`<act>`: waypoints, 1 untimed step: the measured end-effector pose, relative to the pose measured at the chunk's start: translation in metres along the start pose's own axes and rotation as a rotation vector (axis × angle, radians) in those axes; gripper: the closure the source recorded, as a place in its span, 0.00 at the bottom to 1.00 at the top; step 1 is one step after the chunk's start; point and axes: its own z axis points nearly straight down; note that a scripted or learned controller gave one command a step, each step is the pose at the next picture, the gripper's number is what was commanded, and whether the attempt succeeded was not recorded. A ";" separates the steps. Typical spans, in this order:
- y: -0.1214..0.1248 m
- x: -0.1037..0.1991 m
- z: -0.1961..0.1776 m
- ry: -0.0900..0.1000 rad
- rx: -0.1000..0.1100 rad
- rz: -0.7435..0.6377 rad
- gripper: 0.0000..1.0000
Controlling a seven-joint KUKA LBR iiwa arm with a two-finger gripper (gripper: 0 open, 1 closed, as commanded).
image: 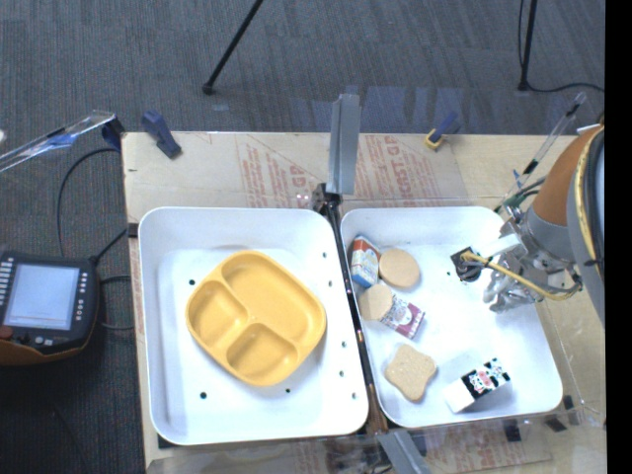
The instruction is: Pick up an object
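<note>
Objects for picking lie in the right bin point(533, 363): round biscuit point(400, 268), toast slice point(410, 371), cartons. Left to right: handheld screen point(44, 299) on grey carpet point(118, 47), yellow divided plate point(257, 317) in left bin point(163, 265), both on the cardboard-topped surface point(257, 171). Pincer point(509, 289) hovers at right; spread cannot be told.

Two white bins point(158, 265) sit on a tan counter point(247, 166) printed with faded red lettering. The left holds a yellow divided plate point(256, 317). The right holds tan toy biscuits point(400, 268), a toast-coloured slice point(410, 371), a red-and-white carton point(364, 262) and a black-and-white patterned box point(478, 384).
</note>
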 end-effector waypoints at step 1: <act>0.000 -0.001 -0.008 -0.003 0.003 -0.003 1.00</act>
